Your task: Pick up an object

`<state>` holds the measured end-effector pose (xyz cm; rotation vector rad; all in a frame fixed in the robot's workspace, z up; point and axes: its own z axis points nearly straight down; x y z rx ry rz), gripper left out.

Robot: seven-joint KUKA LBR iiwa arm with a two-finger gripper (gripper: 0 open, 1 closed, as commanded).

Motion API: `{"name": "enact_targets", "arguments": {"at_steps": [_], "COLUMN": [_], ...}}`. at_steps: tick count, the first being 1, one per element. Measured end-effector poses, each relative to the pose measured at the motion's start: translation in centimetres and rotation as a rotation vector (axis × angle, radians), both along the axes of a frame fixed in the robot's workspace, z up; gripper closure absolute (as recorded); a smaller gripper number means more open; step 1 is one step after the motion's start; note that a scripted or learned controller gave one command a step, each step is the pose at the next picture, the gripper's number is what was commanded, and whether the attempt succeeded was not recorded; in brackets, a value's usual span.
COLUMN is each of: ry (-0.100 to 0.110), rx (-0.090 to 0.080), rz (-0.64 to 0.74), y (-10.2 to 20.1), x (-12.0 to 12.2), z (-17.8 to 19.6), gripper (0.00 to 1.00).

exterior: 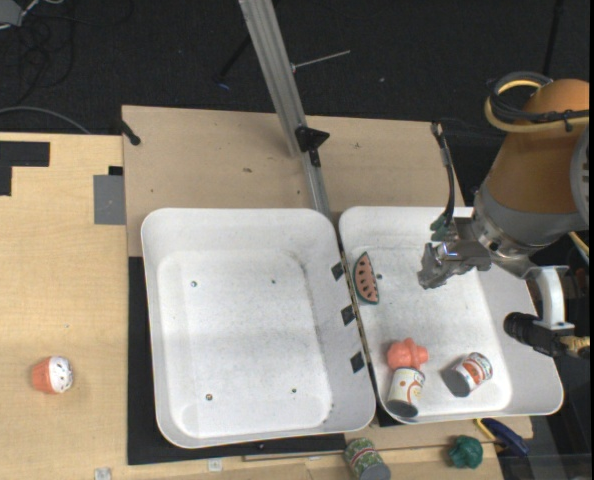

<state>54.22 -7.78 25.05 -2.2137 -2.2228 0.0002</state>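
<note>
Bins are set side by side on the table (pixel 227 158), and the gripper (pixel 435 273) is seen hanging over the right bin (pixel 537 393), roughly above its middle, a bit toward the far side. Whether it's open or closed honestly can't be told from this angle, and nothing is seen caught in it.

Four things are found in the right bin. A watermelon slice toy (pixel 365 277) is tucked against the left wall, just left of the gripper. Toward the near edge, a small red toy (pixel 406 352) is seen touching a white cup (pixel 406 387) that's tipped on its side right below it. A little can with a red label (pixel 468 373) is laid on its side just to the right of those, near but apart.

The left bin (pixel 167 238) has only its speckled floor on view.

Off to the far left, an orange and white ball (pixel 52 375) is parked on the light wood surface. Down at the near edge, outside the bins, a greenish can (pixel 363 457) and a green lump (pixel 466 452) are spotted.
</note>
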Motion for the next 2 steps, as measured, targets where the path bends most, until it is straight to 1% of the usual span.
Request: {"name": "enact_targets", "arguments": {"at_steps": [1,2], "ry": [0.002,0.003], "rx": [-0.001,-0.001], "rz": [-0.001,0.000], "y": [4.9,9.7], "x": [-1.5,-2.3], "z": [-1.5,-2.7], "gripper": [1.00,1.00]}}
